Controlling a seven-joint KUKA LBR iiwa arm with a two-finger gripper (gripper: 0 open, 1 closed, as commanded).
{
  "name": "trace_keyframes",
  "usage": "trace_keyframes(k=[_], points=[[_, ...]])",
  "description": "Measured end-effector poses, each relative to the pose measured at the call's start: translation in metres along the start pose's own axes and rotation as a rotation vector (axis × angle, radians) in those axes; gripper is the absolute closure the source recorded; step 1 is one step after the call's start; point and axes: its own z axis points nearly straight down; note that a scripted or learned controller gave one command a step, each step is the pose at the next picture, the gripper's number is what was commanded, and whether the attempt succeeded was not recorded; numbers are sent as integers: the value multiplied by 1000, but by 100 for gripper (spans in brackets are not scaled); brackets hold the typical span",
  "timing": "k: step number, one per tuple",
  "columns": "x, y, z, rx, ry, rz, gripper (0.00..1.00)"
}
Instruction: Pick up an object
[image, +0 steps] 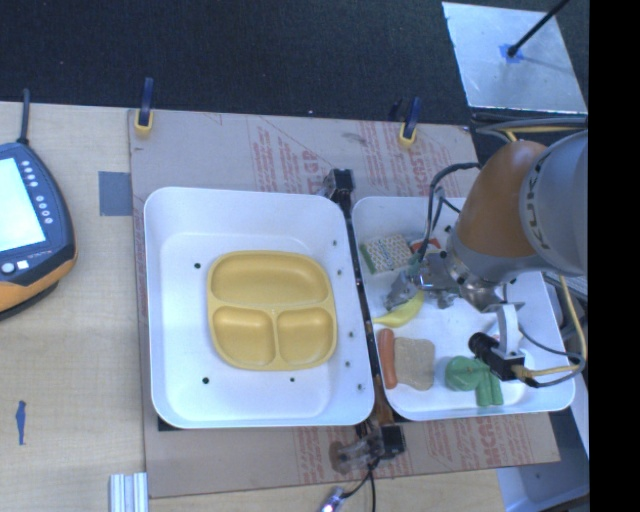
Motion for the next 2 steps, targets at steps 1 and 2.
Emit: trace_keyframes(k=[1,2], points=[[-2,2,0,-3,-1,1,0],[-3,3,-10,-1,-3,-4,100]])
